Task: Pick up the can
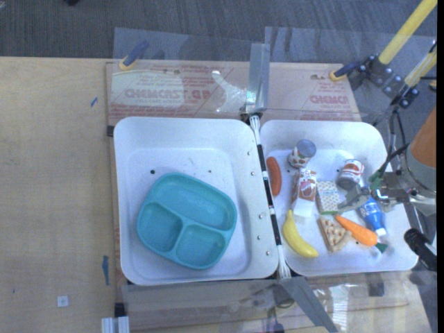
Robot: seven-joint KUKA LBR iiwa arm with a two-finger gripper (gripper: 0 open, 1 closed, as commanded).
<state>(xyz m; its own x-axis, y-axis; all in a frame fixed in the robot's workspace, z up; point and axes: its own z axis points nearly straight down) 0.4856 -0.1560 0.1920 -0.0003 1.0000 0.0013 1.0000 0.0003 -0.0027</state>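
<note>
Robotics lab, wooden bench [48, 186], two white bins [132, 137] (side by side), grey carpet [208, 5]

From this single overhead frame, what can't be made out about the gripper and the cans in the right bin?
- Gripper: too small and cluttered to tell open from shut, or whether it touches the red-and-silver can.
- Labels on that can and on the grey-topped tin: blurred, unreadable.
- Blue bottle: upper end covered by the gripper mount.
- Grey arm: cut off by the right edge.
</note>
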